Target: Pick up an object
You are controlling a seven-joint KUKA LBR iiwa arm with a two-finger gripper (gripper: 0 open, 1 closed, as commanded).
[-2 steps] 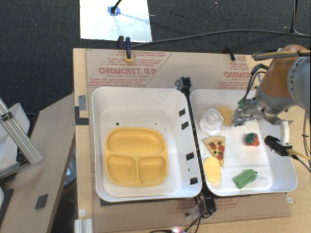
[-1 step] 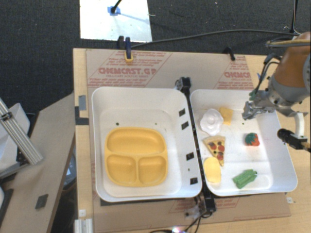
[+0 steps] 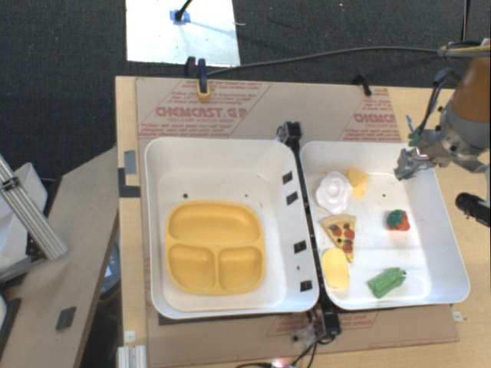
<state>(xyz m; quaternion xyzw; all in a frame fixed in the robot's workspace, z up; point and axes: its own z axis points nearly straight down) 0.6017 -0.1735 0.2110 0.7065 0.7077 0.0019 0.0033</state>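
Note:
The right bin [image 3: 437,205] holds several toy foods: a white crumpled piece [image 3: 334,192], a yellow chunk [image 3: 357,182], a pizza slice [image 3: 341,234], a pale yellow oval [image 3: 334,269], a red and green strawberry [image 3: 397,220] and a green vegetable [image 3: 386,281]. My gripper [image 3: 407,165] hangs at the bin's far right rim, above and to the right of the yellow chunk. I see nothing in it.
The left bin [image 3: 161,167] holds a yellow divided tray [image 3: 215,246]. A black divider with clips [image 3: 301,205] runs between the bins. Cardboard lies under both. A cable crosses the back of the bench.

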